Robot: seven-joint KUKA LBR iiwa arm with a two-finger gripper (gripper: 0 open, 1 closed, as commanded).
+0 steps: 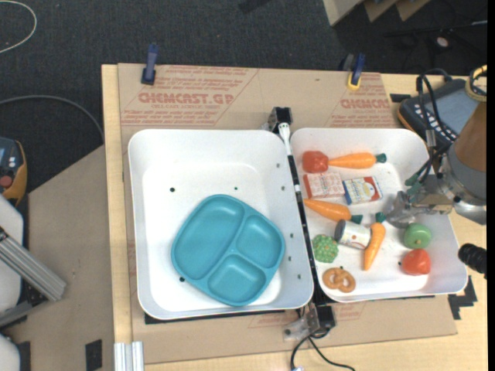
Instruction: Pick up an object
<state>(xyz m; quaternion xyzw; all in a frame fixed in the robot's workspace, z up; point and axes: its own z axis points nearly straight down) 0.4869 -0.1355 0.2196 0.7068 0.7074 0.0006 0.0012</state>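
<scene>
- Nearest the camera lay the pretzel, at the front of the right bin, untouched.
- Nothing had been picked up yet, as far as could be judged: every object rested on the bin floor, and none sat between the fingers of the pincer.
- Whether that pincer was spread or pressed together could not be told; its metal tip was small and blurred, low over the right side of the bin, just above and left of the green apple.
- That apple looked like the likeliest target, with the red tomato just in front of it.
- Also close by were the upright-lying carrot and the small white bottle, with a green broccoli piece to its left.
- Farther back sat a red-and-white carton, another carrot in front of it, a third carrot behind it, and a red pepper-like fruit at that carrot's left end.
- Left of all this, the left bin held a blue divided plate, well apart from the arm.
- Remaining work, by this reading: the grasp and the lift off the desk.
</scene>
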